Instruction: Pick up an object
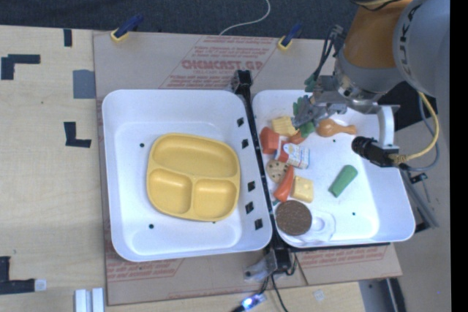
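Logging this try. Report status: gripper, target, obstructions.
Gripper low over right bin, rear left corner. Nearest items: orange block, tan chicken leg. No grasp confirmed. Toy food crowded along the divider; yellow tray in left bin.

Right bin (380, 226) left side crowded with toy food (287, 157); right floor open.

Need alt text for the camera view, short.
The gripper reaches from the right into the right bin, over a pile of small toy foods. The left bin holds a yellow divided tray.
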### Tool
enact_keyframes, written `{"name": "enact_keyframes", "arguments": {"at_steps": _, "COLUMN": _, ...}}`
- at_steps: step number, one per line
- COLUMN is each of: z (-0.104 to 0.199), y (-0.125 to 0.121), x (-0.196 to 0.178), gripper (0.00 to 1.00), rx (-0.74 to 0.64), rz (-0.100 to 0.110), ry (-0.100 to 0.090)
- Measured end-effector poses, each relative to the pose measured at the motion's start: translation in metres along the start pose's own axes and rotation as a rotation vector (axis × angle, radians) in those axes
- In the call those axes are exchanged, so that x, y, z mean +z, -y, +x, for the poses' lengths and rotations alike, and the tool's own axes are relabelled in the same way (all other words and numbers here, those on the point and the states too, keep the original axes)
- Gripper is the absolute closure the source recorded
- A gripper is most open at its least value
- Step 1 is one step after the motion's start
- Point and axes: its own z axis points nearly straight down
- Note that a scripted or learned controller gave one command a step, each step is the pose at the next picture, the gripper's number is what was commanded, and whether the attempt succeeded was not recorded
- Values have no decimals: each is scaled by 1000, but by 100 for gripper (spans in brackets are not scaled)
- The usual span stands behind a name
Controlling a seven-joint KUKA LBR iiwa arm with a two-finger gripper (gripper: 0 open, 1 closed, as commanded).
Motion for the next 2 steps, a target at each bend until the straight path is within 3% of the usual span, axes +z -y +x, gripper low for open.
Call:
{"name": "enact_keyframes", "arguments": {"at_steps": 1, "z": 45, "y": -12, "x": -5, "gripper": 100, "rx": 1, "rz": 0, "ry": 1}}
{"name": "enact_keyframes", "arguments": {"at_steps": 2, "z": 42, "y": -21, "x": 9, "gripper": 100, "rx": 5, "rz": 1, "ry": 3}}
